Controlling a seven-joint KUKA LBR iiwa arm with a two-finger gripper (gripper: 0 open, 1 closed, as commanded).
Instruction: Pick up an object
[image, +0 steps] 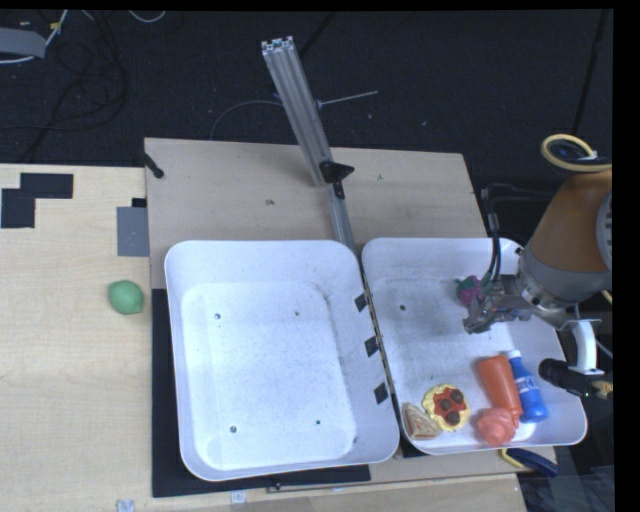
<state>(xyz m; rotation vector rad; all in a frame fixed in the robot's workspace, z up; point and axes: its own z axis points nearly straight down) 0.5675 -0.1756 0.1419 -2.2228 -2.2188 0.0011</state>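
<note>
The gripper (478, 318) hangs low in the right bin (430, 270), near its right edge. I cannot tell how its fingers stand. A small pink and green toy (467, 290) lies just beside it. It should line up over the toy first, then squeeze gently.

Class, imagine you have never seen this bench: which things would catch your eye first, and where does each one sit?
The grey arm with its orange band reaches in from the right, its claw low over the right white bin. A bright cluster lies at that bin's near right corner: an orange bottle, a blue-and-white tube and a small toy pizza. A green ball sits alone, far left.
</note>
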